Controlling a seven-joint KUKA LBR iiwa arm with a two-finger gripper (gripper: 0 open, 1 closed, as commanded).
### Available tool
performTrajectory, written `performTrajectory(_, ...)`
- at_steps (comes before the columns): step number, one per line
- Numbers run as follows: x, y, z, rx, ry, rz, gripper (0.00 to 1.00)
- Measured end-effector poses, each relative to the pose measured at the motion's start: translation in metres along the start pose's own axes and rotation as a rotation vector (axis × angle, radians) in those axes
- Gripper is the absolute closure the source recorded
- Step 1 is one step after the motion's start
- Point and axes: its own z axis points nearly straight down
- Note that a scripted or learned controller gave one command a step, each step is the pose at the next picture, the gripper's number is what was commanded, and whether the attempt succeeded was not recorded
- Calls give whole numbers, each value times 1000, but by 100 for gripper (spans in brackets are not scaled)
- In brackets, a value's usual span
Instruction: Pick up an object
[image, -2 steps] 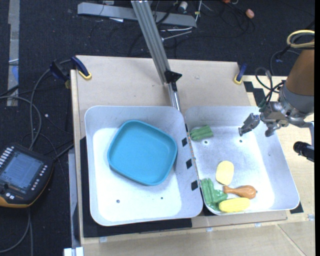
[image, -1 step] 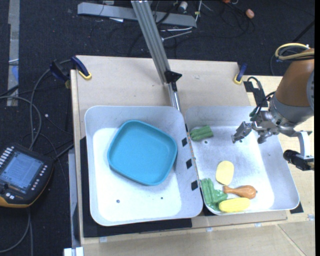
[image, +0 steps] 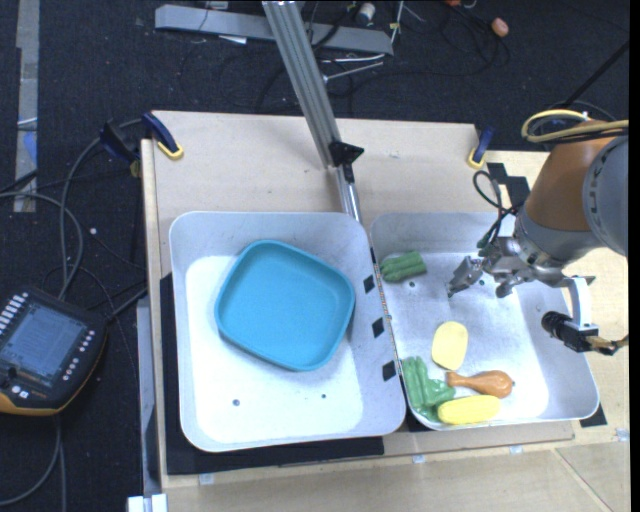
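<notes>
My gripper (image: 483, 281) hangs over the upper middle of the right bin (image: 560, 395), its two fingers spread apart with nothing between them. A green ridged toy (image: 402, 266) lies to its left near the bin's top left corner. Below the gripper lie a pale yellow oval piece (image: 450, 345), a brown drumstick toy (image: 481, 381), a yellow piece (image: 468, 409) and a green piece (image: 420, 385) along the bin's lower left wall.
The left bin (image: 200, 400) holds a large blue square plate (image: 285, 304). A slanted metal pole (image: 315, 90) crosses above the divider between the bins. Cables and a handheld pendant (image: 40, 350) lie on the floor at left.
</notes>
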Motion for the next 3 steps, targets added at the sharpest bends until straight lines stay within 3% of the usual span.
performTrajectory(1, -1, 1, -13, -5, -1, 0, 100)
performTrajectory(3, 7, 7, -108, -8, -2, 0, 100)
